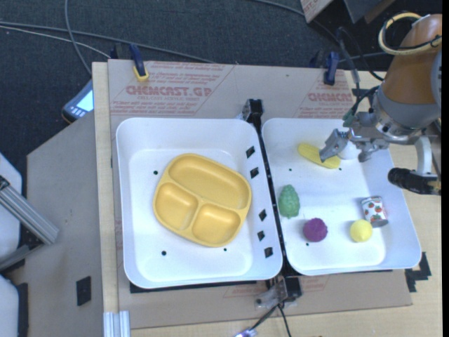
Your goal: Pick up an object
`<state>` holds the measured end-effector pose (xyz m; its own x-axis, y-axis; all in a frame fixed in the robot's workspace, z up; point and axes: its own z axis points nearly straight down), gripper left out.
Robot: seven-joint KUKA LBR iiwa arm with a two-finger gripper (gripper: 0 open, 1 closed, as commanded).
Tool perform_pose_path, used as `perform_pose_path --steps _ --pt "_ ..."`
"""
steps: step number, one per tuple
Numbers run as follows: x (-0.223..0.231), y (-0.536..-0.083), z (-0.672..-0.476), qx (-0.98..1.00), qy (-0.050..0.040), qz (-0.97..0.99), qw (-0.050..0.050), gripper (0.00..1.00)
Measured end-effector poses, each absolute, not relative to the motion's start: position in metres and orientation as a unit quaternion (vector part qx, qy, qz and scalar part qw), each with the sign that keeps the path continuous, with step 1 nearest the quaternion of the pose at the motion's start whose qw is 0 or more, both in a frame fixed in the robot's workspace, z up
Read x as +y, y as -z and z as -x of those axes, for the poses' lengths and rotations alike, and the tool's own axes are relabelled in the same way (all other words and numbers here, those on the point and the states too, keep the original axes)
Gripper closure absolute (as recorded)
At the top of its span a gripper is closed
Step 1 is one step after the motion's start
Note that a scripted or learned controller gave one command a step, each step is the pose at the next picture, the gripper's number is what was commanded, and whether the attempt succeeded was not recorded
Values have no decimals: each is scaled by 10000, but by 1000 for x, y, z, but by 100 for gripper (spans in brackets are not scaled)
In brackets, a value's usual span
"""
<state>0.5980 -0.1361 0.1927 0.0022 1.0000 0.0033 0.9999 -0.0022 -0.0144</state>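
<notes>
My gripper (347, 151) hangs over the back of the right bin (400, 255), its fingers spread open. The left finger (330, 149) sits over the right end of a yellow banana-shaped piece (310, 152), which lies on the bin floor and extends left of the finger, not between the two. Further forward in the same bin lie a green lumpy object (288, 201), a purple ball (315, 229), a yellow ball (360, 231) and a small printed can (374, 210).
The left bin (133, 188) holds a yellow divided plate (202, 199). A black divider with clips (261, 188) runs between the bins. The arm's orange band (414, 69) rises at the right. Cables cross the dark floor at the back.
</notes>
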Motion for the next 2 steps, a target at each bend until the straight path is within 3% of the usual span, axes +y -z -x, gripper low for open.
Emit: perform_pose_path --steps 1,2 --pt "-136 -200 -601 -7073 1 7069 8 0" --pt "-137 -155 -607 -7072 -16 7070 29 0"
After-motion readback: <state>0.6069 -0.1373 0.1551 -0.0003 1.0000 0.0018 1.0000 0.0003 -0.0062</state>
